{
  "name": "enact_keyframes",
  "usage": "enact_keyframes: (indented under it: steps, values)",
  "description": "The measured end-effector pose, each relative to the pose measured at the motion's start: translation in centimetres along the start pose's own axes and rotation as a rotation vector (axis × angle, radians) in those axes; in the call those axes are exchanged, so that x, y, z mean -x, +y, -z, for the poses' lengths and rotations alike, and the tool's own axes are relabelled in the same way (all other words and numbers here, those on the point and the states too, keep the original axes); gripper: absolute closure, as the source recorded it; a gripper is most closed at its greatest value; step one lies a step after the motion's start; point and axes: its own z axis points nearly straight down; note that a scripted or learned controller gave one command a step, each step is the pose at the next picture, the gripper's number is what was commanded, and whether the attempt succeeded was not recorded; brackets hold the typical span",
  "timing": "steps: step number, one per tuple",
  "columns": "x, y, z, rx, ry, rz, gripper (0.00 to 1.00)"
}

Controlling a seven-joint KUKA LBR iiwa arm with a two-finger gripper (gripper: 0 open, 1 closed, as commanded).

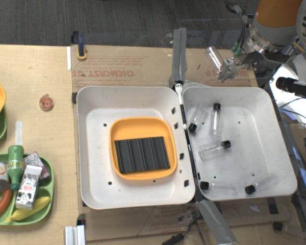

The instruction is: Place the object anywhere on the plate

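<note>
The objects to choose from are clear vials with black caps, scattered in the right bin (pixel 275 137). Taking the orange plate (pixel 143 148) in the left bin (pixel 92 137) as the landmark, every vial lies to its right, past the divider (pixel 182 131) where the two bins meet. One capped vial (pixel 214 149) lies on its side near the middle of the right bin, level with the plate. Another vial (pixel 214 115) sits farther back, and a third (pixel 193 122) lies close to the divider, nearest the plate. More vials rest along the front wall, among them one with its cap showing (pixel 250 189). The plate carries a dark ribbed insert (pixel 143 154) and no vial.

The hand (pixel 228 71) hangs above the back rim of the right bin, up and to the right of the plate, well apart from every vial. Whether it is spread or pressed together I cannot tell; it carries nothing visible.

The step in hand looks like the approach to pick. The middle vial seems the best choice: it lies free of the walls and of its neighbours. Come down over the glass body, not the cap, with the pinch set across the vial's length, since a round vial is likely to roll away.
</note>
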Motion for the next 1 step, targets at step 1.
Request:
enact_keyframes:
  steps: [1]
  values:
    - [3.45,-1.26,6.68,0.001,0.000,0.187,1.00]
